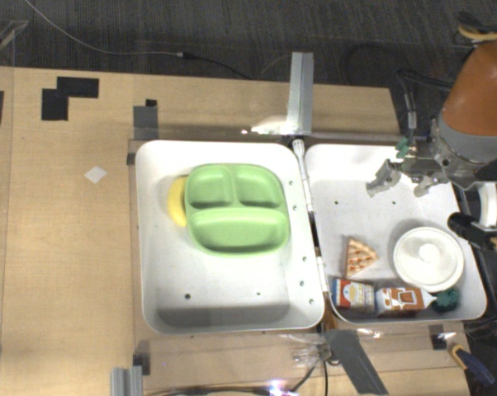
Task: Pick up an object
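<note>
In the right bin (347, 172) lie a pizza slice (360, 256), a round white bowl (428, 256), a carton lying on its side (377, 297) and a small dark green item (447, 299) in the near right corner. My gripper (401, 181) hangs over the far part of this bin, above bare floor. It is open with nothing between its fingers. The pizza slice and bowl sit well nearer the front than the gripper.
The left bin (224, 304) holds a green divided tray (234, 207) with a yellow item (176, 202) tucked under its left edge. A metal post (301, 93) stands behind the wall between the two bins. Cables run along the right side.
</note>
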`<state>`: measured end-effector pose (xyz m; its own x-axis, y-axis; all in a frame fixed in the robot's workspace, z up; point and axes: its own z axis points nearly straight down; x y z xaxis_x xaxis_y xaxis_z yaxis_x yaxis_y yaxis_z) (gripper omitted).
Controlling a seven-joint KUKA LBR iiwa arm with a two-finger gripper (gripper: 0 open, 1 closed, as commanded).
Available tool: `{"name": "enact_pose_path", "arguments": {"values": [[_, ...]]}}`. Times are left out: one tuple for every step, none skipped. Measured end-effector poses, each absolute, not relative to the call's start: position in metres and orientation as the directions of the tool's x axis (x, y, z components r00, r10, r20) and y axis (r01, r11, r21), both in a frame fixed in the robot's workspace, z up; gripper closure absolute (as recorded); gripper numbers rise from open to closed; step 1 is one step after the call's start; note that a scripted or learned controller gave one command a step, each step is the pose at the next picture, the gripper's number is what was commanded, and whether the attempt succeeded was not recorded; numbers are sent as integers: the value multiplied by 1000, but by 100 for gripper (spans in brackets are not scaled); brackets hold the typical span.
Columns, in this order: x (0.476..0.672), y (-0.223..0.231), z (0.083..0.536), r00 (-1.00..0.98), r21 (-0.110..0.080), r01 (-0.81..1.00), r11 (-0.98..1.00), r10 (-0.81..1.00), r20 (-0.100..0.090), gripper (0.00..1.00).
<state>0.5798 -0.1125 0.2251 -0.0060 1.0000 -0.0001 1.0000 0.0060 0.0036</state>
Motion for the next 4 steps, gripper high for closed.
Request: {"name": "enact_pose_path", "arguments": {"values": [[487, -100, 148, -75, 1, 997, 75, 997, 0, 0], [490, -90, 89, -244, 11, 970, 244, 970, -3, 0], [545, -104, 89, -426, 12, 905, 426, 905, -7, 0], [503, -97, 89, -229, 16, 973, 230, 973, -6, 0]]}}
